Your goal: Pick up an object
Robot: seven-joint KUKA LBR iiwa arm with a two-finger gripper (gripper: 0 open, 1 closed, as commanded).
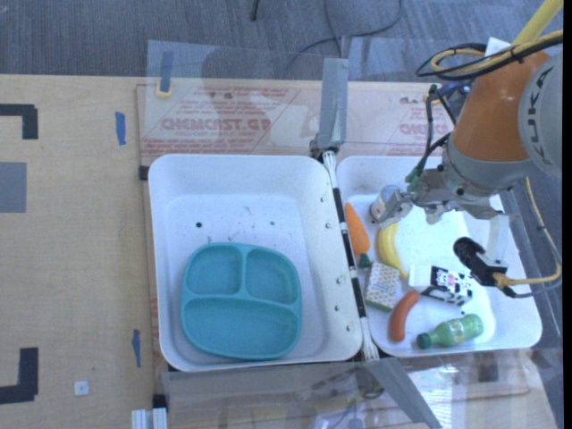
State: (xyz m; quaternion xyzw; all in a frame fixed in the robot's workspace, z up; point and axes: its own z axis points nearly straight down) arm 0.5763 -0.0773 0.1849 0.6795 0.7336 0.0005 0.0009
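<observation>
The right bin served as landmark. Over its far half hung the arm, and the gripper sat low near the bin's far-left corner; whether its claw was wide or narrow could not be told. Along the bin's left wall lay a carrot, with a banana just beside it and a speckled sponge nearer. A sausage and a green bottle lay by the near rim, leaving bare floor mid-bin. Left of it, the left bin held a teal divided plate.
</observation>
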